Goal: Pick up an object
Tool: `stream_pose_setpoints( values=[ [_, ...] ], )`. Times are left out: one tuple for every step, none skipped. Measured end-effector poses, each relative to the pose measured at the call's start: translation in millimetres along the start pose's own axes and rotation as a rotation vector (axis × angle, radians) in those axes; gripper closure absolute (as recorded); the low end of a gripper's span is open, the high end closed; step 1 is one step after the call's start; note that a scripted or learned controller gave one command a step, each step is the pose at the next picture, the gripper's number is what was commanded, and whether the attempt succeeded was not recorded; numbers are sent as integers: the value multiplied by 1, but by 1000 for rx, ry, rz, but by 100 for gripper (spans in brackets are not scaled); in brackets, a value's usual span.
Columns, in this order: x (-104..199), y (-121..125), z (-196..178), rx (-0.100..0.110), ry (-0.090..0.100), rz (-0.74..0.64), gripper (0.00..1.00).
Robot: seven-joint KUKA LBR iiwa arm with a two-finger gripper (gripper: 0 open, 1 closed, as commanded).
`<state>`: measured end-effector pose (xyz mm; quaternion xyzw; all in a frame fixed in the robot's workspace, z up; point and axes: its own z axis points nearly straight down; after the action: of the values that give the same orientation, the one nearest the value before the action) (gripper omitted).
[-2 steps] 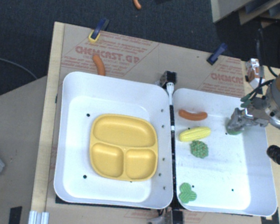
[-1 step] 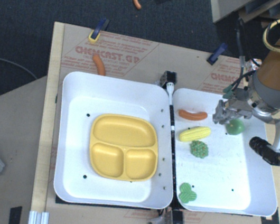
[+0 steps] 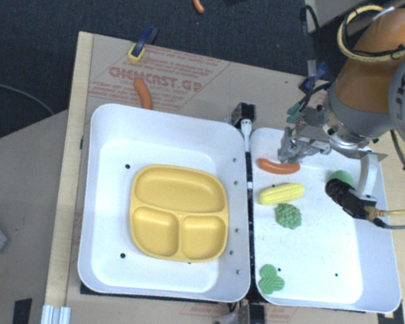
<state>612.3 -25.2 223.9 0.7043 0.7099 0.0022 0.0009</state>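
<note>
My gripper (image 3: 291,153) hangs over the far left part of the right bin (image 3: 370,265), its tips just above an orange hot dog (image 3: 277,166). Whether the hot dog is between the fingers cannot be told. Right below lies a yellow corn cob (image 3: 281,193), then a green broccoli floret (image 3: 288,215). Another green piece (image 3: 270,278) sits near the bin's front edge, and a green item (image 3: 342,177) peeks out behind a black cable fitting (image 3: 345,196).
The left bin (image 3: 102,202) holds a yellow divided plate (image 3: 178,213). On the cardboard behind the bins lie an orange hot dog (image 3: 145,94) and a blue-yellow clip (image 3: 140,44). A black clamp (image 3: 243,115) sits between the bins at the far edge.
</note>
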Motion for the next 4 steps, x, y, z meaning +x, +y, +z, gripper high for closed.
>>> stream_pose_setpoints(
  values=[
    [48, 25, -10, -1, -1, 2, 100],
    [99, 46, -12, -1, -1, 2, 100],
    [110, 54, 6, 3, -3, 6, 100],
    [101, 39, 5, 8, -3, 10, 100]
  ],
)
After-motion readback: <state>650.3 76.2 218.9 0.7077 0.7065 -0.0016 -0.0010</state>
